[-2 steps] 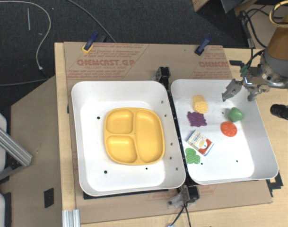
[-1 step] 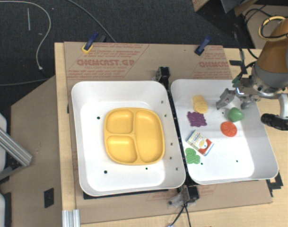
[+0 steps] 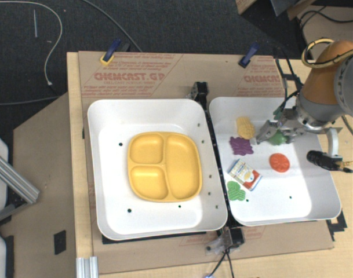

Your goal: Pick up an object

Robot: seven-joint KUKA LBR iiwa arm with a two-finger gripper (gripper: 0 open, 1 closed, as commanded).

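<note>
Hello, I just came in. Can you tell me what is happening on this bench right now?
A grey robot arm with an orange band reaches in from the right, and its hand is low over the right bin. That bin has small items: a yellow piece, a purple piece, a red-orange piece, a small packet and a green piece. The left bin has a yellow divided plate. I see nothing between its fingers.

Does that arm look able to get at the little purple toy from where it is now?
Probably yes. The purple toy lies bare on the right bin floor, nothing on top, and the gripper hangs just to its right. The yellow piece sits close above it.
</note>
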